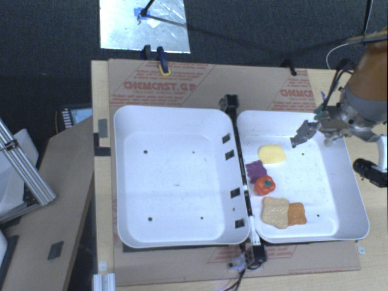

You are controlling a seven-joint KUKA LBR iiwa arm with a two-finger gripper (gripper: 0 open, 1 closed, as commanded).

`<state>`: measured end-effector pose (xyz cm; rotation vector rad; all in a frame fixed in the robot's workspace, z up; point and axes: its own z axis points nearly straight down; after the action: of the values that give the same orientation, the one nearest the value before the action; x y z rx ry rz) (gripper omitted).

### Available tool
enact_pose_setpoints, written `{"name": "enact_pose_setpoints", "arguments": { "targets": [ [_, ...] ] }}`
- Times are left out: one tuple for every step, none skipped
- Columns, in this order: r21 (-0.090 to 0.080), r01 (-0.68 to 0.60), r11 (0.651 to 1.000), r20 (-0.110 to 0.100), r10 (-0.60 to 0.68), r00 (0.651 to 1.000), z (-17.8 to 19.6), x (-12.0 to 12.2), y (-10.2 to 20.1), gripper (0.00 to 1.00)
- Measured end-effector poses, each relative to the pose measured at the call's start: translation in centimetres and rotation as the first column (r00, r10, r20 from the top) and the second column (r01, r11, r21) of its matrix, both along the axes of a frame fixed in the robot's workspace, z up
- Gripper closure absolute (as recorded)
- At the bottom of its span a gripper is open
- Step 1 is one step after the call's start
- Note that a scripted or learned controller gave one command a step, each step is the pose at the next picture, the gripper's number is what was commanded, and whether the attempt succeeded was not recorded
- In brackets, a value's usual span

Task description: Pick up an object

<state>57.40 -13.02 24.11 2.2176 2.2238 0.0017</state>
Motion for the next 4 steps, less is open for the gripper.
{"name": "enact_pose_setpoints", "arguments": {
  "targets": [
    [0.005,-0.012,1.000,-0.002,0.012,1.000,-1.3,-0.6,10.6,0.00],
    [0.000,-0.002,1.000,0.002,0.002,1.000,-0.2,-0.5,9.9,1.00],
    [0.004,-0.010,1.000,0.014,0.010,1.000,12.0,-1.7,16.7,1.00],
    [0.004,-0.006,1.000,0.006,0.006,1.000,17.1,-8.9,19.2,1.00]
  ]
}}
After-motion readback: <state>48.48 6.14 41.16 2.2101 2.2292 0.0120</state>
